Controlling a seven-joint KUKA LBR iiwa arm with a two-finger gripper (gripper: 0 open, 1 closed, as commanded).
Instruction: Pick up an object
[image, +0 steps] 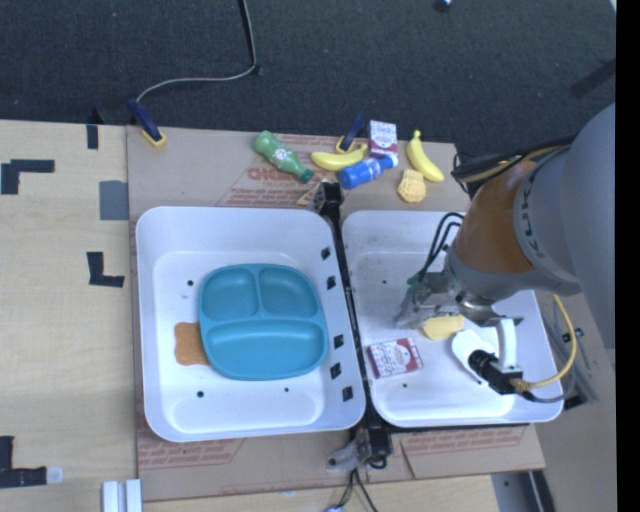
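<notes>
The pincer (418, 305) sits low in the right bin (385, 395), seemingly touching a yellow piece (441, 326), its grip impossible to tell.

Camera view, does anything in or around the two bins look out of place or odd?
Yes. An orange piece in the left bin is partly tucked under the blue divided plate. Also, several toys, including a green bottle and two bananas, lie outside on the cardboard behind the bins.
</notes>
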